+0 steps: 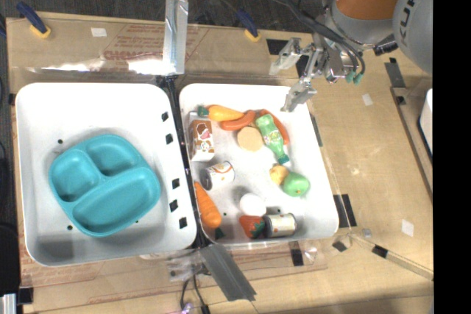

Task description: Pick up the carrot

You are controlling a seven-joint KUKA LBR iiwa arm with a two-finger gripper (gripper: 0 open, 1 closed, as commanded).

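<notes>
Hovering at bin's (324,180) 1 o'clock corner, gripper (302,88) jaws apart, empty; approach carrot (207,206) at 7 o'clock along wall, align w/ long axis.

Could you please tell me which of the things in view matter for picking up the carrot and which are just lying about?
Belongs to the job:
- carrot, at the right bin's left wall, near the front
- hand, over that bin's far right corner, holding nothing
- right bin

Just lying about:
- green bottle
- green pear
- white egg
- small can
- teal divided plate in the left bin
</notes>
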